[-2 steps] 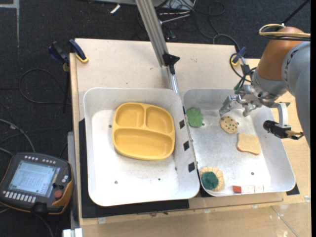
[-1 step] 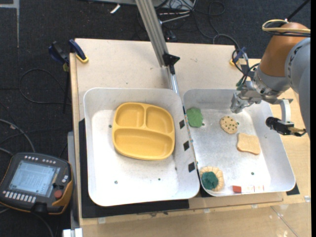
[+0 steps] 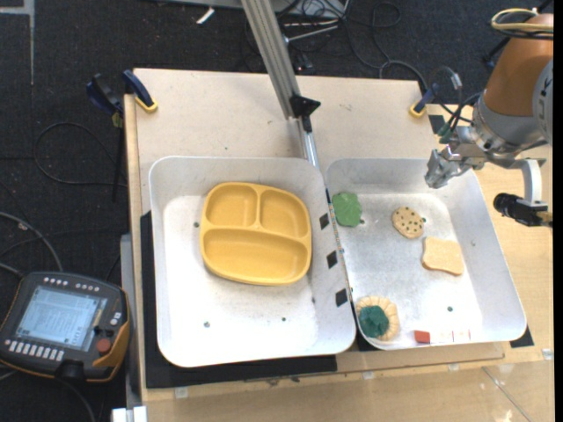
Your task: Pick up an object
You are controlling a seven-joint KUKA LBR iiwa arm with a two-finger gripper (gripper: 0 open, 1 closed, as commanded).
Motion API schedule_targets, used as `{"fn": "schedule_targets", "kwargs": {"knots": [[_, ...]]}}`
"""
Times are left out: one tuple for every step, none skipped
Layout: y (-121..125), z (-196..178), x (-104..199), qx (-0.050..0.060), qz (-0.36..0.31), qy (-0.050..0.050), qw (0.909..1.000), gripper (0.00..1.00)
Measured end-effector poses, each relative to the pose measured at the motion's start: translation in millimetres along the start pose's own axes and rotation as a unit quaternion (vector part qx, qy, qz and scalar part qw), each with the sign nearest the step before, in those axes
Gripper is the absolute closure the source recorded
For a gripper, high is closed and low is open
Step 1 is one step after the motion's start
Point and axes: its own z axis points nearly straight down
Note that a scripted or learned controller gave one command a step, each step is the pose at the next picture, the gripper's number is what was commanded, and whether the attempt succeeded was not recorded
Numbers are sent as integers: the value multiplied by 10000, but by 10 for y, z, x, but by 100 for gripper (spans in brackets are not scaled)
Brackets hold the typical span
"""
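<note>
The nearest candidate for the pick is the small round tan cookie with dark chips [image 3: 408,222], lying flat in the upper middle of the right shallow white bin [image 3: 493,271]; it looks like a light, rigid toy piece, thin and low, so a grip across its edges, straddling the disc from above, seems the likeliest hold, and its flatness may let it slip out. Just beside it toward the bin's right wall lies a pale tan toast-shaped slice [image 3: 442,257], likewise flat and probably stiff. A green leafy lump [image 3: 347,209] by the left wall looks bulkier and easier to pinch, as does the round tan piece topped with teal [image 3: 376,317] at the near corner. The claw [image 3: 439,170] hovers over the bin's far right corner, apart from all of them; whether it is spread or pressed together cannot be told
</note>
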Motion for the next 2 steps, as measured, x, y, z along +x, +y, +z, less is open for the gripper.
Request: {"fn": "schedule_targets", "kwargs": {"knots": [[-46, -487, 53, 2, -15, 3, 10000, 100], [-33, -646, 55, 18, -13, 8, 10000, 100]]}}
